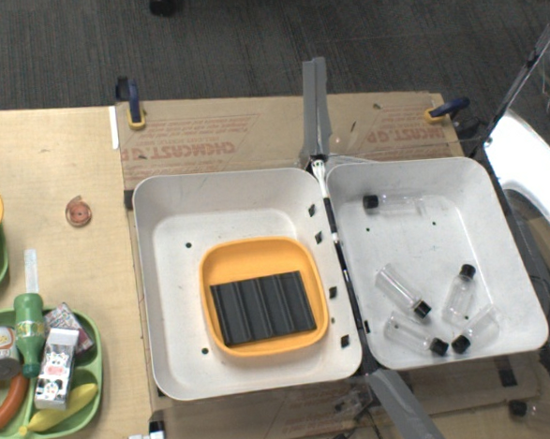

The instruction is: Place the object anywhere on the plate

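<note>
Clear vials w/ black caps sit nearest me: two (415, 335) at about 6 o'clock in the right bin (417, 241), two more just past them toward centre, and one (391, 201) alone at 11 o'clock, well apart from the rest. In the left bin (154, 297), the orange plate (258, 251) is roughly centred, and a black ribbed slab (262, 309) lies flat on it, covering most of the floor. Beyond both bins is cardboard (213, 138), clamped at the far corners.

Jaws: can't tell if open or closed.

My read: if the slab is the obj, it's already on the plate. If a vial is meant, they're all in the other bin, not yet moved.

Risks, as I judge them:
- Vials are round and smooth, so they prob. roll or squirt out of a pinch.
- The near ones lie close together; I could nudge a neighbour or grab two.
- Little bare plate is left, so a vial dropped on the ribs may roll off over the rim.
</note>
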### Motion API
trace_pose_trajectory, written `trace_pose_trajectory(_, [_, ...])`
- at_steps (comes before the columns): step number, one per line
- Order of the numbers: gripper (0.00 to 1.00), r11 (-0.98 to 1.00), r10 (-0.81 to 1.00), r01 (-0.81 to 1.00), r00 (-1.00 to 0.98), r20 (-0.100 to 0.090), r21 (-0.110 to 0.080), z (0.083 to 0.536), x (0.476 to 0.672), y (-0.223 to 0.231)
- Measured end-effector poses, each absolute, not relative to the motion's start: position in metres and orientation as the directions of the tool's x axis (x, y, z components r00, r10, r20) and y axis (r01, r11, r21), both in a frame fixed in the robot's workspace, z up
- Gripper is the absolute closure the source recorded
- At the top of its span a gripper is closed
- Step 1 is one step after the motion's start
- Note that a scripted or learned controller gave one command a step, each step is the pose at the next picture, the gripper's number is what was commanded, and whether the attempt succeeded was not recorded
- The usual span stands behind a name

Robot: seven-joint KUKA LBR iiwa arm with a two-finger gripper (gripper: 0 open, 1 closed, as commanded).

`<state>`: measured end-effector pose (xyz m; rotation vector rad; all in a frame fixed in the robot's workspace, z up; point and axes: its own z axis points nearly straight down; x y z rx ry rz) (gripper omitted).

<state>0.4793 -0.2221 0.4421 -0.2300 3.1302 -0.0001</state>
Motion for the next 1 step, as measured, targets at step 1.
trace_pose_trajectory(1, [1.00, 0.894, -0.449, -0.449, -0.894, -0.004, -0.001, 0.4411, 0.5393, -0.2199])
